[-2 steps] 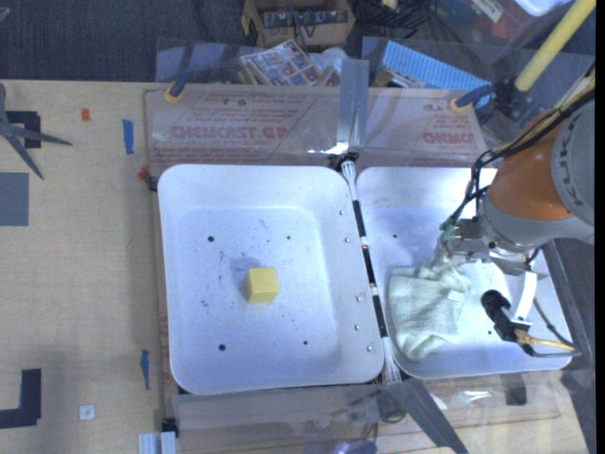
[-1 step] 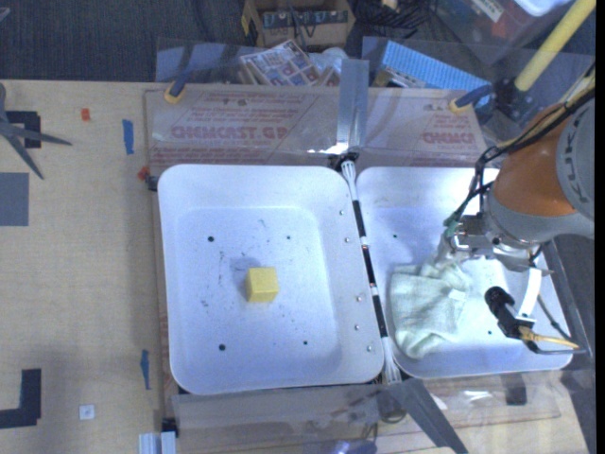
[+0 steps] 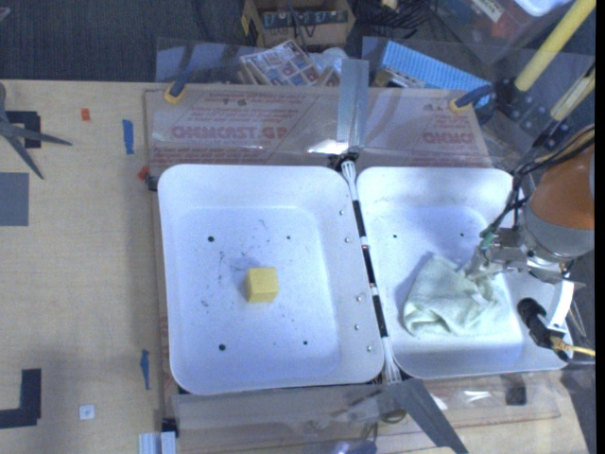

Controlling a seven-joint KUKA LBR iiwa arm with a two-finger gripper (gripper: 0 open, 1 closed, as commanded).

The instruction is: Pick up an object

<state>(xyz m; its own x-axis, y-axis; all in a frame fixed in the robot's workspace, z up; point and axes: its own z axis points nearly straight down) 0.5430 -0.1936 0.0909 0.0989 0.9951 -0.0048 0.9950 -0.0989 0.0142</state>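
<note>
Pick-up, grasp-approach stage. Toward the near edge of the right bin [image 3: 416,192] lies a crumpled pale cloth [image 3: 446,299], soft and irregularly folded. The gripper [image 3: 482,265] sits low at the cloth's far right edge; whether it is open, or has hold of the fabric, cannot be told. A judged next move: close on a fold, then lift straight. In the left bin [image 3: 180,206], centrally, rests a small yellow block [image 3: 262,285], matte and cuboid. Both bins are smooth white plastic with rounded corners.

One fixed camera looked down at a slant on both bins [image 3: 350,206], with the arm [image 3: 562,211] entering from its right.
</note>
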